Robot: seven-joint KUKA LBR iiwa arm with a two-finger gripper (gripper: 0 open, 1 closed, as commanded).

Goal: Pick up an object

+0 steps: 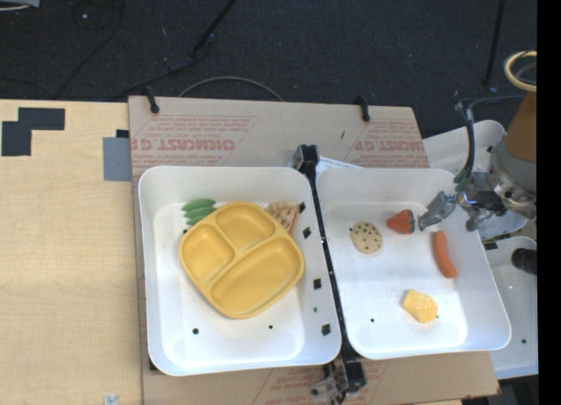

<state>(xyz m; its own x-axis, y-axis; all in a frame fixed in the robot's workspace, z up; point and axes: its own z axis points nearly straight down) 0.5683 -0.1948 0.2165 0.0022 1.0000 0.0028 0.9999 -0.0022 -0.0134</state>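
Over right bin's [491, 329] upper right corner: tool [458, 208], fingers spread apart, gripping nothing. Strawberry [401, 222] just left of it, carrot [444, 253] below, cookie [365, 237] and yellow corn piece [420, 306] farther off. Left bin [166, 342] holds yellow divided plate [242, 258].

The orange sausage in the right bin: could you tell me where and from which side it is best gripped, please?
Probably across the middle of the orange sausage, coming straight down from above. It lies flat on the right bin floor, long and narrow, running roughly top to bottom in the view, so the jaws should close across its short width. Its flanks look free; the strawberry lies apart.
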